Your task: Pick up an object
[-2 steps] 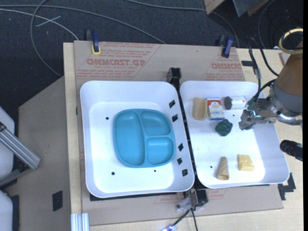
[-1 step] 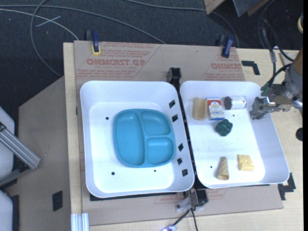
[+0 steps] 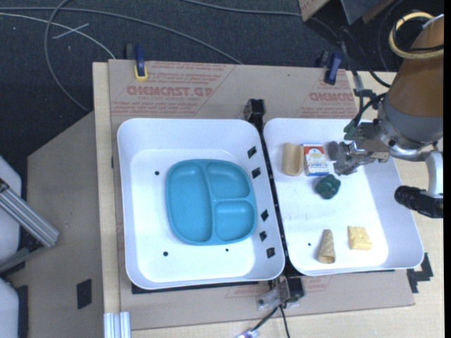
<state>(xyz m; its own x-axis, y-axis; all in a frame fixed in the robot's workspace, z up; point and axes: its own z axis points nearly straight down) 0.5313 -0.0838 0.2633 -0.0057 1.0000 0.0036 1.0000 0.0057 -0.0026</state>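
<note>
In the right bin (image 3: 394,210) lie several small objects. A tan roll (image 3: 292,158) and a small white, blue and red box (image 3: 316,159) sit side by side at the back. A dark green lump (image 3: 326,186) lies just in front of them. Near the front are a tan cone (image 3: 325,246) and a pale yellow block (image 3: 359,237). My gripper (image 3: 344,160) hangs over the back of this bin, right beside the box and just above and right of the green lump. It hides part of the box's right edge.
The left bin (image 3: 141,189) holds a blue divided plate (image 3: 210,201). A black divider with clips (image 3: 264,189) runs between the bins. Clamps (image 3: 141,65) hold the cardboard-covered bench at the back. A black fitting (image 3: 417,199) sticks out over the right bin's right rim.
</note>
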